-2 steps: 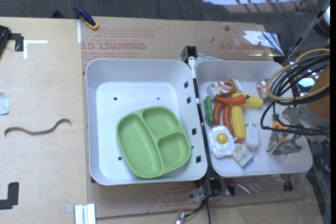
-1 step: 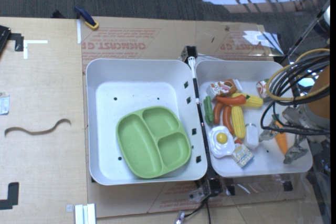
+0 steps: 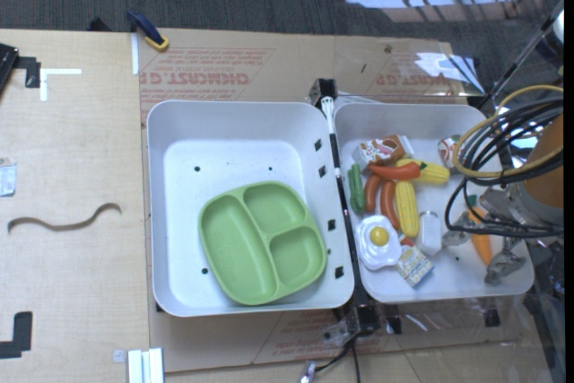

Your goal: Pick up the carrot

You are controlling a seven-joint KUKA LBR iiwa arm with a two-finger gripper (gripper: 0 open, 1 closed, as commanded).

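The carrot (image 3: 482, 246) is a small orange piece lying near the right wall of the right bin (image 3: 448, 287). My gripper (image 3: 479, 250) hangs low over it, reaching in from the right. It is open, with one finger (image 3: 456, 236) left of the carrot and the other finger (image 3: 501, 267) to its lower right. The carrot lies between them, and the wrist hides its upper end.
Left of the carrot lie a white block (image 3: 430, 233), a corn cob (image 3: 406, 206), a fried egg (image 3: 378, 239), a snack packet (image 3: 415, 266), sausages (image 3: 387, 200) and a red pepper (image 3: 395, 168). A green divided plate (image 3: 262, 242) rests in the left bin (image 3: 170, 193). Black cables (image 3: 489, 139) loop above the wrist.
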